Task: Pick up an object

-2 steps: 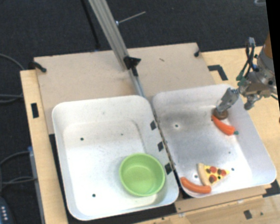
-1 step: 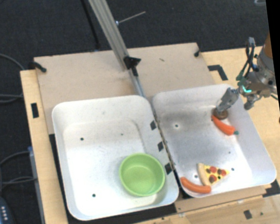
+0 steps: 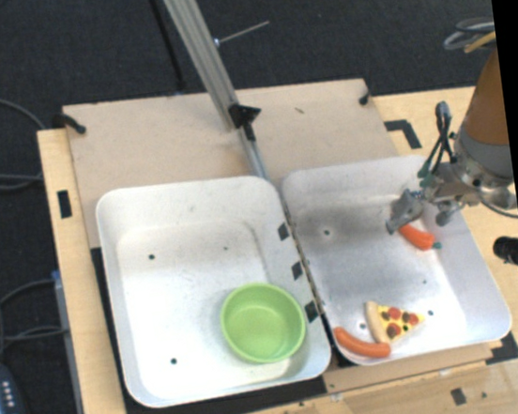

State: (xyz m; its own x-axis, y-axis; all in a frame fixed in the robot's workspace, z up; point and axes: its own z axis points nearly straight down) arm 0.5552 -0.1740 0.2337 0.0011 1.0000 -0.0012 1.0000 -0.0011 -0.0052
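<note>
- A light tan wooden counter (image 3: 80,301) is seen from above, set against a dark floor.
- A paler beige board (image 3: 155,139) is laid flat on the counter's far part.
- Two shallow white plastic bins are placed side by side on it, touching along their inner edges: the left bin (image 3: 147,216) and the right bin (image 3: 480,300).
- A slanted grey aluminium post (image 3: 204,52) is fixed to the board, just behind the seam between the bins.
</note>
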